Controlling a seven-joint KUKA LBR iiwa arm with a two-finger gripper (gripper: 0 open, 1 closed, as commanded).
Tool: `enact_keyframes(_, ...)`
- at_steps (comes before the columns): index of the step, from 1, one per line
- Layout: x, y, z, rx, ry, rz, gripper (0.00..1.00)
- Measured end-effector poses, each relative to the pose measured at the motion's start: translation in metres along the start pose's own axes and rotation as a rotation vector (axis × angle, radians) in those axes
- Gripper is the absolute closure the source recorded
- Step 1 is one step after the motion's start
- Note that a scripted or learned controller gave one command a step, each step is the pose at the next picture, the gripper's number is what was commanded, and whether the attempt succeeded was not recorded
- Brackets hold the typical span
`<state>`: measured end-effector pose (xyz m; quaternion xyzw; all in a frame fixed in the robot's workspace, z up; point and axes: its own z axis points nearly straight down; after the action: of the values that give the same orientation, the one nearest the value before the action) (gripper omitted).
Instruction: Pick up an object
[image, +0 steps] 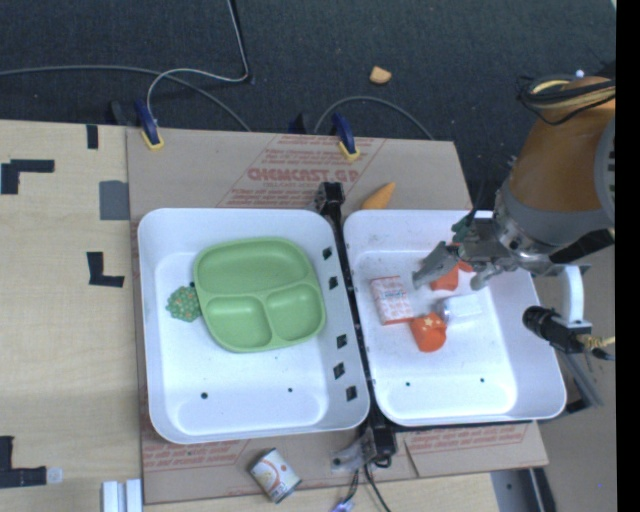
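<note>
Left bin (165, 390): holds a green divided plate (260, 293); a small green bumpy object (184, 303) touches the plate's left edge
Worktop front: a small can (274, 474) lies on its side below the bins
Worktop back: an orange piece (378, 195) lies behind the bins
Right bin (470, 395): a pale packet (391, 299) near the left wall; just right of it an orange object (430, 333)
Jaws (456, 277): over the right bin's upper part, spread apart; something orange shows between them; whether it is held, I cannot tell

A glossy plastic finish is shown by the green plate (262, 293); both white bins (165, 380) look smooth, the cardboard sheet (400, 165) matt.
</note>
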<state>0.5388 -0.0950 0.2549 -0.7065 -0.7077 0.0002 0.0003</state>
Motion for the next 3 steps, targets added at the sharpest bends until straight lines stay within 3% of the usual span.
enact_keyframes(1, -0.052, -0.015, 0.106, 0.003, 0.0, 0.002, 0.0)
enact_keyframes(2, -0.02, -0.009, 0.168, -0.002, -0.001, 0.001, 0.0)
enact_keyframes(3, -0.021, -0.008, 0.158, -0.006, -0.004, 0.002, 1.0)
